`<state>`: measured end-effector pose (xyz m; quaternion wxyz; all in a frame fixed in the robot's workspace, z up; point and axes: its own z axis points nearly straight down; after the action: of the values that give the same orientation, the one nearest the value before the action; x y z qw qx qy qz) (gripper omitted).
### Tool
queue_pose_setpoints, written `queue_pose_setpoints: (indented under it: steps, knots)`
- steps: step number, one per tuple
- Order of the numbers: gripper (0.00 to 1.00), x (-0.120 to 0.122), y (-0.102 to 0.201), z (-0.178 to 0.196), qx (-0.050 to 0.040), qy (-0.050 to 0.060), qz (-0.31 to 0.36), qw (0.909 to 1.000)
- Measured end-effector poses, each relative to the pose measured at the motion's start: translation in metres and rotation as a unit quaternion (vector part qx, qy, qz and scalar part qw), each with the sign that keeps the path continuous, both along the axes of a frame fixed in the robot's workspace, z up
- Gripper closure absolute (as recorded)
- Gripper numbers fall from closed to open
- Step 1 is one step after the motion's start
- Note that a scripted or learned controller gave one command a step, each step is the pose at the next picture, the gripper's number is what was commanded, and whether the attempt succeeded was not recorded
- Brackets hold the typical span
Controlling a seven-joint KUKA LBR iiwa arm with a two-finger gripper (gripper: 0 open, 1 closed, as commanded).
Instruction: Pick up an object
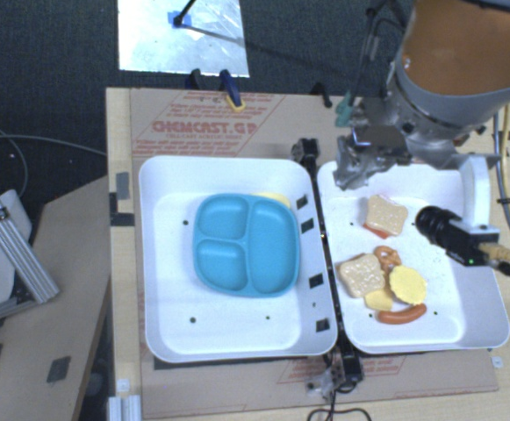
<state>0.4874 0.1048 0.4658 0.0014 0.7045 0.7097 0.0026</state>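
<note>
**Gripper over the far left corner of the right bin, toy food nearer the front**

Dark carpet (44, 51) surrounds the bench, with a silvery sheet (183, 24) lying on it beyond the bench's far edge. An aluminium rail (9, 244) slants at the left. The bench top is a brown board (211, 121) printed in red letters, and a blue clamp (230, 88) sits at its far edge.

The left bin (162, 261) holds a blue divided plate (246, 244), which lies flat near the bin's middle, slightly toward the right wall. A yellow piece (276, 199) peeks out from behind the plate's far right corner; most of it is hidden.

In the right bin (474, 305), the gripper (358, 169) hangs over the far left corner, close to the wall shared with the left bin. The view does not show whether it is open or closed, and nothing can be seen in its grasp. The grey arm (465, 51) with its orange band rises behind it toward the upper right.

The pickable pieces lie nearer the front. A toast slice (386, 215) sits just in front of the gripper, apart from it. Closer to the front wall is a cluster: a second bread slice (362, 274) on the left, a pretzel (386, 256) touching its far right corner, a round yellow slice (407, 284) beside the pretzel, a small yellow chunk (378, 301) beneath, and a sausage (402, 313) curving along the cluster's front.
</note>
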Motion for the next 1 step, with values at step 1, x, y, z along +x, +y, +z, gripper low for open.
queue_pose_setpoints:
  steps: [1]
  knots:
    - [1.0,0.0616,-0.0284,0.0726,-0.0005,-0.003,-0.004,1.0]
